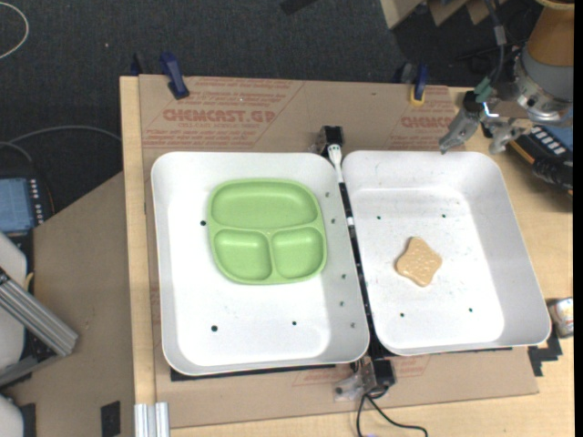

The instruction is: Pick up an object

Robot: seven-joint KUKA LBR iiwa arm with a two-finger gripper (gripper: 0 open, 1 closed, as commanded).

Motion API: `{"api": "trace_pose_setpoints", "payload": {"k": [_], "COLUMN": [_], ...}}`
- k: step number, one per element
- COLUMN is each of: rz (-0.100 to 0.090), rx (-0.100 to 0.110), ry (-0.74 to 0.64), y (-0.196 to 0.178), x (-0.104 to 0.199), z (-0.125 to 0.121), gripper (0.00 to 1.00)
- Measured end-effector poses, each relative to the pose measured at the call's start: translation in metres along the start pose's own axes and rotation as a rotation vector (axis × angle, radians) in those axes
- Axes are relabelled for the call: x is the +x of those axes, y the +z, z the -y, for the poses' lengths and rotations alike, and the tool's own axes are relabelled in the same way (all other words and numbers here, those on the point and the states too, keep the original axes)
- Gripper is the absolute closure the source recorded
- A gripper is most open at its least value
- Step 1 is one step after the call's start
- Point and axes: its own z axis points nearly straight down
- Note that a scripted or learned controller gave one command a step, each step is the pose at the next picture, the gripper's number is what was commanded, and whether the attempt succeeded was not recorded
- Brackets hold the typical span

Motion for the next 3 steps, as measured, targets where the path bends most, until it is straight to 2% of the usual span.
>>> {"api": "trace_pose_setpoints", "payload": {"k": [1, 2, 3], "rz": [-0.005, -0.005, 0.001], "rx": [0.017, 0.009, -0.003], "ry": [0.005, -0.004, 0.000], "y": [0.099, 0.156, 0.123], "x": [-0.010, 0.044, 0.025], "z": [0.088, 0.097, 0.078], "gripper": [0.00, 0.00, 0.00]}}
